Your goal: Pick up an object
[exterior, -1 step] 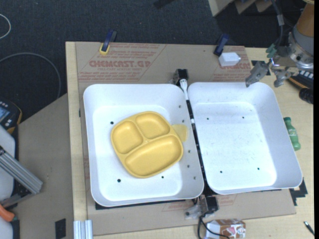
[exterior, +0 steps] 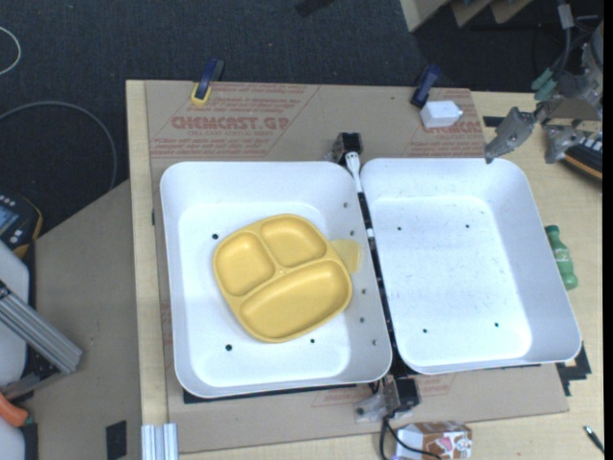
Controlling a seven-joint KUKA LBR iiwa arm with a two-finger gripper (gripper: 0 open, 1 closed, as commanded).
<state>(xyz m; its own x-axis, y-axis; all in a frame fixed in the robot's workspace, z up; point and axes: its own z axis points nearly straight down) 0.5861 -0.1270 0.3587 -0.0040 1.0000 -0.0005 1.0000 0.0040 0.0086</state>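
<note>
A yellow divided plate [exterior: 283, 278] lies in the left bin [exterior: 182, 257]; the jaws [exterior: 505, 140] hang off at the far right corner.

From here, the plate lies flat, its three compartments facing up, toward the bin's right side, with a small yellow piece [exterior: 347, 254] peeking out at its right edge. The right bin [exterior: 536, 257] sits just beside it on the desk [exterior: 287, 123]. The jaws hover above the right bin's far corner, well apart from the plate, gripping nothing that I can see; whether they are spread or pressed together I cannot tell.
</note>
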